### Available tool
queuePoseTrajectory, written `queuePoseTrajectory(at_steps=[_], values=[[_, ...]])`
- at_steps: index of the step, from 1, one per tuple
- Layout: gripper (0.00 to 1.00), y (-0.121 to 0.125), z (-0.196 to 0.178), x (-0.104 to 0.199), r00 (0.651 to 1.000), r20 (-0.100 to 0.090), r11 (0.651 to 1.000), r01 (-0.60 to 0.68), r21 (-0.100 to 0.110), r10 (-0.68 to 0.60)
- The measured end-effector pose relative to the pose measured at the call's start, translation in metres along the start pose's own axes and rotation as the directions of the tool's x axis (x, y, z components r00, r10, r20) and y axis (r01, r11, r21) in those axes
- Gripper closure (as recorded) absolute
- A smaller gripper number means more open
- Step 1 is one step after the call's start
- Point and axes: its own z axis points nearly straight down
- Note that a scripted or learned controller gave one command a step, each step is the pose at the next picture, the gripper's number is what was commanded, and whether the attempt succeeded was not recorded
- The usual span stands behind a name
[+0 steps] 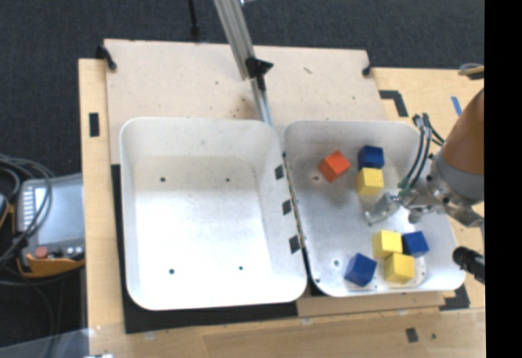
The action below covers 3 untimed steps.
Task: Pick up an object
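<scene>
We see the gripper low in the right bin, just below the yellow cube and above another yellow cube, probably lining up a pick; whether it grasps anything, we cannot tell.

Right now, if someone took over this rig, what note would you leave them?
Gripper: low in the right bin, among the blocks, nothing seen held; fingers unclear.
Blocks, all in the right bin: orange block, blue and yellow near the far side; yellow, blue, yellow, blue near the front.
Done: no pick evident.
Left: grasp and lift one block.
</scene>
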Motion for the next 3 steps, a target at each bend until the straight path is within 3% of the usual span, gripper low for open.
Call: queuePoseTrajectory(at_steps=[1, 2, 3], values=[[0.0, -0.004, 0.049, -0.011, 1.0, 0.0, 1.0, 0.0, 0.0, 0.0], [0.0, -0.003, 0.072, -0.012, 1.0, 0.002, 1.0, -0.001, -0.007, 0.001], [1.0, -0.001, 0.06, -0.013, 1.0, 0.002, 1.0, -0.008, -0.012, 0.008]])
